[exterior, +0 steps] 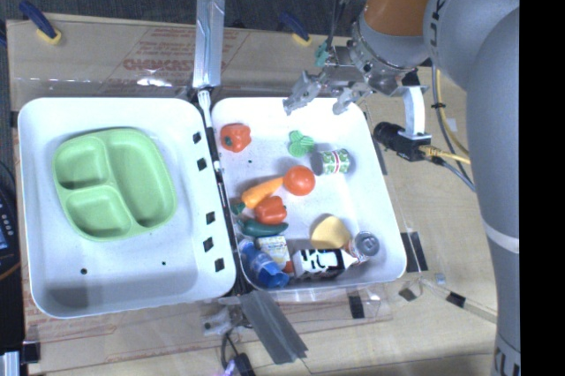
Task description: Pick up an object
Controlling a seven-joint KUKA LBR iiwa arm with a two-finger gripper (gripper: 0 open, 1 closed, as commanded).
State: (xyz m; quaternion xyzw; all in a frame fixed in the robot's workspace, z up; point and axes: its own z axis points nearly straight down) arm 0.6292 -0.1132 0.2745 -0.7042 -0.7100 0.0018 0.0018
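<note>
The arm (459, 21) is cut off at the top and right edges of the frame, and the items crowded at the near end of the right bin (375, 180) overlap: a blue item (263, 266) and a black-and-white carton (320, 260) are hard to identify. Counted: two white bins, the left bin (35, 215) holding one green divided tray (112, 183); in the right bin, one red pepper (235, 137), one tomato (299, 180), one carrot (262, 189), one small can (335, 161) and one yellow piece (330, 232). The gripper (321, 102) hangs over the far rim of the right bin, fingers spread wide with nothing between them, above and apart from the objects.
</note>
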